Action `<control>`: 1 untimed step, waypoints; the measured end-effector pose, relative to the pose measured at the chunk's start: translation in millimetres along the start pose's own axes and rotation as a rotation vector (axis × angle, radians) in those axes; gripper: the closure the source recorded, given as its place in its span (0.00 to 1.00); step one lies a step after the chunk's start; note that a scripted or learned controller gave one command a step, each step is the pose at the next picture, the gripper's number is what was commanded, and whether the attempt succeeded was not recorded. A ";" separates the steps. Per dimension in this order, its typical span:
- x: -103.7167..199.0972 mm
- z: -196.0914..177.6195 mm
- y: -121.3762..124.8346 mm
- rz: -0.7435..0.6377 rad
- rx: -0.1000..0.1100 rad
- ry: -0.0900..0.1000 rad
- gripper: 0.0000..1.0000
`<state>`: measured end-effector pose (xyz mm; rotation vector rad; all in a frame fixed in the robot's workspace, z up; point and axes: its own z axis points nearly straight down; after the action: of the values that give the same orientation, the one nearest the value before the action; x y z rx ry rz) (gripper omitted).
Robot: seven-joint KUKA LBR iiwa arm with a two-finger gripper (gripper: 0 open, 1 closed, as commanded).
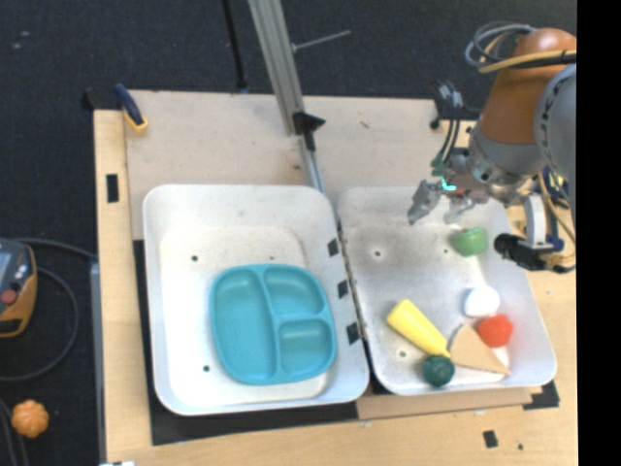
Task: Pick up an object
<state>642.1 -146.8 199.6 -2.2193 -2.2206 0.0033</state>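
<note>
Overhead, end effector (439, 205) hangs over the right bin's (388, 260) far end, nothing between its fingers.
Fingers look spread apart, tips close above the bin floor, touching no object as far as visible. Green ball (470, 241) sits just beside it, toward the arm. Nearer the front of the same bin: white ball (479, 301), red ball (495, 330), yellow piece (417, 326), tan wedge (477, 354), dark green ball (438, 370). Left bin (184, 221) holds a teal divided tray (274, 321). Orange ball (29, 416) lies off the bench, lower left.
</note>
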 end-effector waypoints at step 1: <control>0.0 -2.0 1.1 -0.001 -0.004 -0.001 0.00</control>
<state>643.2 -146.7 201.6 -2.2210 -2.2238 -0.0006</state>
